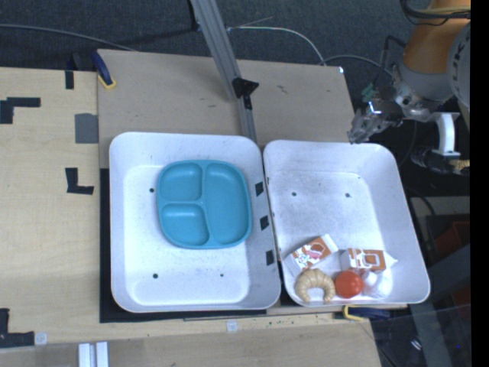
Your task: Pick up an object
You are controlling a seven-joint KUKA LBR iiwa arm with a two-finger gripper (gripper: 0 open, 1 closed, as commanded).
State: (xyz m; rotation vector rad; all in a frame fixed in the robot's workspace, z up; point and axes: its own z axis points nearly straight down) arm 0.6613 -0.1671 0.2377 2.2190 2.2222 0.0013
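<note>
In the right bin [328, 167], near its front edge, lie a tan croissant [315, 284], a red ball [348, 284], a red-and-white packet [312, 254] and an orange-and-white carton [369, 261]. They sit close together, the croissant touching the ball. My gripper [361, 131] hangs above the bin's far right corner, well away from these items, with nothing seen between its fingers.
A blue divided plate [204, 204] rests in the left bin [134, 281]. A grey metal post [221, 44] rises behind the bins and meets the seam between them. Cables trail near the arm at the right.
</note>
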